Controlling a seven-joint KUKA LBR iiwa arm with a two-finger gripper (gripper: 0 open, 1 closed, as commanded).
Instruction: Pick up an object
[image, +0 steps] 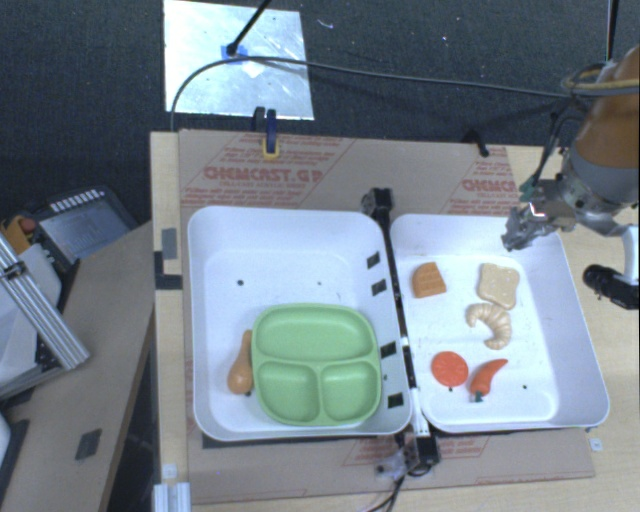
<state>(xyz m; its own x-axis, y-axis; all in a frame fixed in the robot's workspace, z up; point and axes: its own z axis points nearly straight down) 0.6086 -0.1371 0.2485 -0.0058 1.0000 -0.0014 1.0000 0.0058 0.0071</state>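
The right bin (560, 300) holds an orange-brown block (429, 280), a slice of toast (498, 284), a croissant (490, 323), a round red tomato slice (450, 368) and a red chili pepper (488, 377). My gripper (520, 232) hangs over the bin's far right rim, above and a little right of the toast. Nothing shows between its fingers.
The left bin (280, 240) carries a green three-compartment plate (315, 362) with an orange-brown gourd-shaped toy (241, 366) beside its left edge. A black clip (379, 200) sits at the far end of the divider between the bins. Cables cross the back of the bench.
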